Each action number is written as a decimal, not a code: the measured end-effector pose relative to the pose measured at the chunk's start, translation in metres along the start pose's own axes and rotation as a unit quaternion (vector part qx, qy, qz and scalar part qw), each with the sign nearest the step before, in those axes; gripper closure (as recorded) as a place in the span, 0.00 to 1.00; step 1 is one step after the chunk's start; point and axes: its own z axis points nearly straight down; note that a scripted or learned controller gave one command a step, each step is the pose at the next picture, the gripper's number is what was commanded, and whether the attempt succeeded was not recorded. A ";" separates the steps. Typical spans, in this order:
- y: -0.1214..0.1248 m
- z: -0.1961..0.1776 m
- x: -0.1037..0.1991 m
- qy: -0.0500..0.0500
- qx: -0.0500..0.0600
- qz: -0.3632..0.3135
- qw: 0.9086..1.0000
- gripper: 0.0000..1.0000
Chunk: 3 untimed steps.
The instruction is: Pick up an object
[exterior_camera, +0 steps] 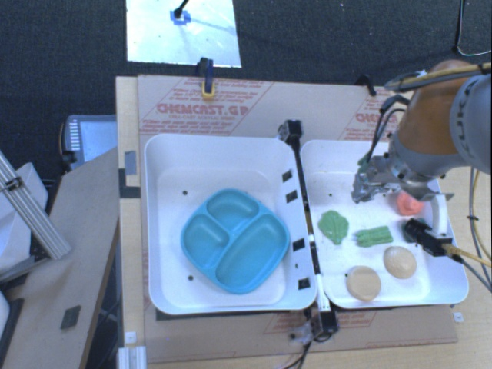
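Observation:
My gripper hangs over the upper middle of the right bin, with nothing visibly held in it. Just to its right lies a pink-red item, partly covered by the wrist. Below the gripper sit a green leafy piece and a green oblong piece. Two tan round items lie nearer the front: one by the front wall and one to its right.
The left bin holds a blue divided plate. A black-clipped divider runs between the bins. The arm's grey and orange body looms over the right bin's far right corner.

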 end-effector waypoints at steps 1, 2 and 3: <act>-0.002 -0.060 0.008 0.000 -0.001 -0.001 1.000 1.00; 0.000 -0.114 0.008 0.000 -0.002 -0.001 1.000 1.00; 0.021 -0.110 0.049 0.000 0.000 -0.002 1.000 1.00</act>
